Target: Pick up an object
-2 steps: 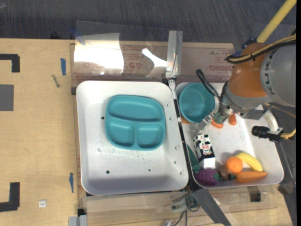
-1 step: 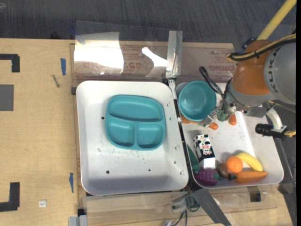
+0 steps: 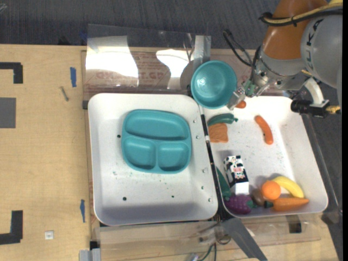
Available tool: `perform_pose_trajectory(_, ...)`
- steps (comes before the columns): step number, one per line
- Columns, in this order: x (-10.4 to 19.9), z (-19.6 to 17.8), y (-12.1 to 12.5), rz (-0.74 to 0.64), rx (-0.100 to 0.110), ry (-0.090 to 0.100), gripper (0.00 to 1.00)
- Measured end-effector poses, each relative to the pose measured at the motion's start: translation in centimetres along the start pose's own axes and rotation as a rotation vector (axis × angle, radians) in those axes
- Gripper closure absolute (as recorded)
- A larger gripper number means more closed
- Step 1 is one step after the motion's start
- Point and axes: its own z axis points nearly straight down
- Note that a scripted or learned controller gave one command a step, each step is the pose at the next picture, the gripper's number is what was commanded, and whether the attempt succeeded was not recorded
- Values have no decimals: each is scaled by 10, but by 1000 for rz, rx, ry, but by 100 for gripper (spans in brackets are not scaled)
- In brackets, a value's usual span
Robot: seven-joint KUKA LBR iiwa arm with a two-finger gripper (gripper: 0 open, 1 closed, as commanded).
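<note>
A teal bowl (image 3: 213, 84) hangs tilted above the back edge between the two bins, its hollow facing the camera. My gripper (image 3: 239, 95) is at the bowl's right rim, shut on it, with the arm's wrist (image 3: 272, 64) reaching in from the upper right. Below in the right bin (image 3: 293, 145) lie an orange sausage (image 3: 264, 129), a green piece (image 3: 222, 119) over an orange-brown piece (image 3: 218, 134), and a small red item (image 3: 241, 104) just under the gripper.
A teal divided plate (image 3: 156, 140) sits in the left bin (image 3: 103, 162). At the right bin's front are a cow-patterned carton (image 3: 235, 167), purple grapes (image 3: 239, 204), an orange (image 3: 271, 190), a banana (image 3: 289, 186) and a carrot (image 3: 291, 203).
</note>
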Motion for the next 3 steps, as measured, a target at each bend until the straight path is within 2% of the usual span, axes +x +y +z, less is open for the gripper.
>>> perform_pose_trajectory(1, 24, -76, 17, 75, -3, -1, 100)
perform_pose_trajectory(2, 42, -58, 28, -65, 8, 6, 100)
perform_pose_trajectory(3, 76, -76, -19, -227, 5, 6, 100)
